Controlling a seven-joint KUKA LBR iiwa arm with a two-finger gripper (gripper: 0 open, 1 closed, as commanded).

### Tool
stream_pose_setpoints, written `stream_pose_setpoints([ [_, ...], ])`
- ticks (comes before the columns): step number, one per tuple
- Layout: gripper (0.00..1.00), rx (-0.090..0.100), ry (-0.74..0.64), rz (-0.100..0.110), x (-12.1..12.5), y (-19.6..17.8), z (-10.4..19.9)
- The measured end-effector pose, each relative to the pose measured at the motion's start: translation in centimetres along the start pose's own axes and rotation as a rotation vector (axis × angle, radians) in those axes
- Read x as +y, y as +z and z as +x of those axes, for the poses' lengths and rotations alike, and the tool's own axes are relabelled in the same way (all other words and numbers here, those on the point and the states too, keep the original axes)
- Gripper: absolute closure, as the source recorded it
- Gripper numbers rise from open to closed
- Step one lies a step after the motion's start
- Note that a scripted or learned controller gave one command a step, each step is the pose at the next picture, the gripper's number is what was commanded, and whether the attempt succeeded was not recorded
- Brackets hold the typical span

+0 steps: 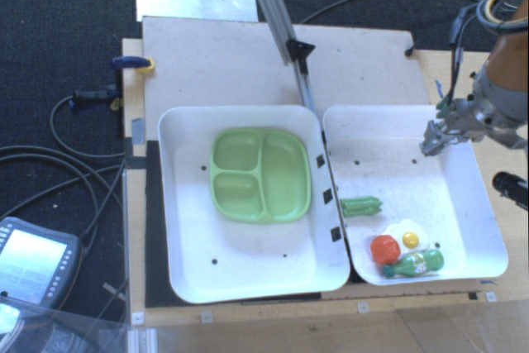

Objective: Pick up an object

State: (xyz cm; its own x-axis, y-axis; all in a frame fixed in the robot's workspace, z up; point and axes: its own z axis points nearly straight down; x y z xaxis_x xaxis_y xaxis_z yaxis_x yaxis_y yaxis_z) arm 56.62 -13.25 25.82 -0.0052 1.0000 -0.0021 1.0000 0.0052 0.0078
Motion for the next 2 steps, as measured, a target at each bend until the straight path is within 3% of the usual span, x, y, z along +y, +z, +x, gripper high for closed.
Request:
stream_pose_setpoints([
  [1, 1.00, 0.001, -0.001, 0.002, 0.2, -3.6, 0.0],
  [2, 1.00, 0.004, -0.004, 0.007, -0.8, -1.8, 4.3],
])
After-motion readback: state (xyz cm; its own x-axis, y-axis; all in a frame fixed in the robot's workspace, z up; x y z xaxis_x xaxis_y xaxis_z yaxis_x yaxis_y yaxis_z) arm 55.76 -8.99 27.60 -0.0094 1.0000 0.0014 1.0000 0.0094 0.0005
